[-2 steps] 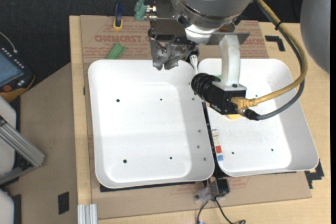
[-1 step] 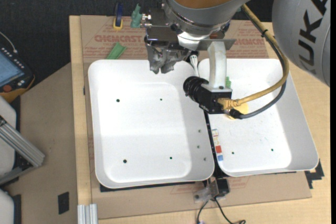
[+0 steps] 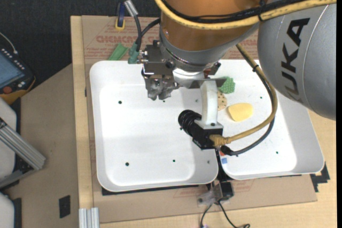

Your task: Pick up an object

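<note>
Over left bin, end effector seemingly lowered

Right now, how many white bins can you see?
2. The left bin sits under the gripper; the right bin holds a yellow object and a green object. The arm may hide more things.

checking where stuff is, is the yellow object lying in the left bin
No, the yellow object lies in the right bin, beside a green object; the left bin does not contain it.
</note>
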Robot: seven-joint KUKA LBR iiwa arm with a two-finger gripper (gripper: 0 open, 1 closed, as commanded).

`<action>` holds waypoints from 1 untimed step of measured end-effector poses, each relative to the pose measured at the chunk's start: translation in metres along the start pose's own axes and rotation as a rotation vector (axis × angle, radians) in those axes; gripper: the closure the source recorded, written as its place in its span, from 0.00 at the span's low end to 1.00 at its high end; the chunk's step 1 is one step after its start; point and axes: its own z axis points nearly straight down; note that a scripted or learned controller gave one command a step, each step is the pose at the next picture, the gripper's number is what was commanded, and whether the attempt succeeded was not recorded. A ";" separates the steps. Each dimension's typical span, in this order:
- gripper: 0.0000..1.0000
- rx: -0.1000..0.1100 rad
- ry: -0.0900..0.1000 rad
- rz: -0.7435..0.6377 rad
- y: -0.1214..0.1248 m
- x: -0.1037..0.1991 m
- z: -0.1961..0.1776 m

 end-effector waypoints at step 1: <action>1.00 0.005 -0.003 0.006 0.001 -0.054 0.125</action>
